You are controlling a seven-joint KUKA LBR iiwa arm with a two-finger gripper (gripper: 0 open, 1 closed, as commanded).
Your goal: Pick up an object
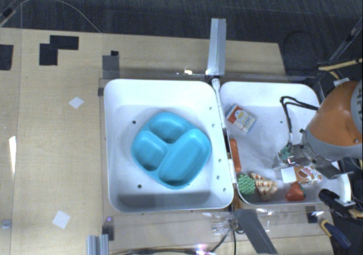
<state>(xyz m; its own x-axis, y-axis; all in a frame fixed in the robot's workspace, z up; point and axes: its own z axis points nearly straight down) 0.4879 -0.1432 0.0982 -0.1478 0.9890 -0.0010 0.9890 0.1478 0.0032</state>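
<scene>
Bright even overhead light, soft shadow along the left bin's (113, 134) near wall, small glare specks on the bench (51, 151) edge, mildly soft focus

Two white bins (116, 134), one blue tray (171, 149)

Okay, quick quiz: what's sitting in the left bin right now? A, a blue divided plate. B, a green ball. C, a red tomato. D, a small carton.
A: the blue divided plate lies in the left bin, while the smaller items lie in the right bin.
</scene>
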